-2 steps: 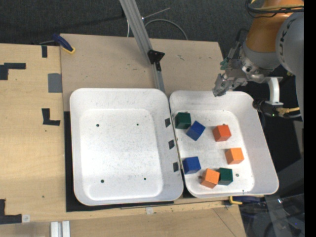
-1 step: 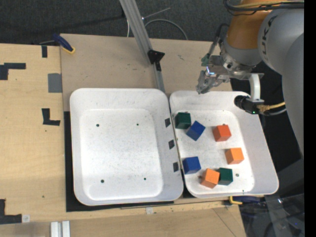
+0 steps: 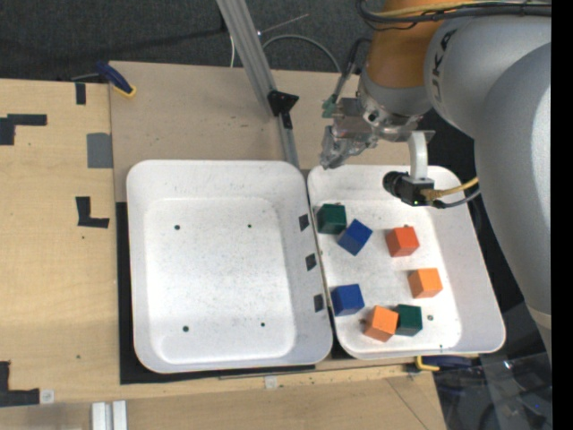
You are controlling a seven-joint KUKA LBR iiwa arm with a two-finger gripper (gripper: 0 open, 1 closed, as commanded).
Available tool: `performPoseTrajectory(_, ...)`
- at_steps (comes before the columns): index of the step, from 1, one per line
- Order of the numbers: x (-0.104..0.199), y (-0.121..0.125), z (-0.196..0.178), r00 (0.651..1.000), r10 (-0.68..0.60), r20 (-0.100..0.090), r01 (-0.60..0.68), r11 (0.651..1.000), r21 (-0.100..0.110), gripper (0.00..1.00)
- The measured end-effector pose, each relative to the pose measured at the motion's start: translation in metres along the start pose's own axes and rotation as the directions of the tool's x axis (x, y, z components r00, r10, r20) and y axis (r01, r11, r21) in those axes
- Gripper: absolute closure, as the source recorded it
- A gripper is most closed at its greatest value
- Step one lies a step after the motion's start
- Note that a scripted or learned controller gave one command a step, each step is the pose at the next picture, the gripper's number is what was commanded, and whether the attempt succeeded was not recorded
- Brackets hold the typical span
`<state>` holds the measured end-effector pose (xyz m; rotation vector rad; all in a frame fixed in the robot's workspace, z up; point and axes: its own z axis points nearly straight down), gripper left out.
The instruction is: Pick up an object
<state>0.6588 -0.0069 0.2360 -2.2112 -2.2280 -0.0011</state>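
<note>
While the gripper (image 3: pixel 335 155) hangs over the far left corner of the right bin (image 3: pixel 466 267), whether it is released or clenched cannot be told from this slant, and nothing is seen in it. Above it the grey arm (image 3: pixel 501 88) bends in from the right, its orange band (image 3: pixel 416 21) just over the wrist. Nearest the gripper lie a dark green cube (image 3: pixel 332 218) and a blue cube (image 3: pixel 355 236), touching. Farther out sit a red-orange cube (image 3: pixel 402 241), an orange cube (image 3: pixel 425 282), a second blue cube (image 3: pixel 346 298), and another orange cube (image 3: pixel 382 322) touching another green cube (image 3: pixel 409 319). A slanted metal pole (image 3: pixel 251 52) stands beside the gripper, by the left bin (image 3: pixel 215 267).
</note>
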Motion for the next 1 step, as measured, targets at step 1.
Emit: performPoseTrajectory(1, 0.0599, -0.0110, -0.0038, 1.000, 0.000, 0.000, 0.000, 1.000, 0.001, 1.00)
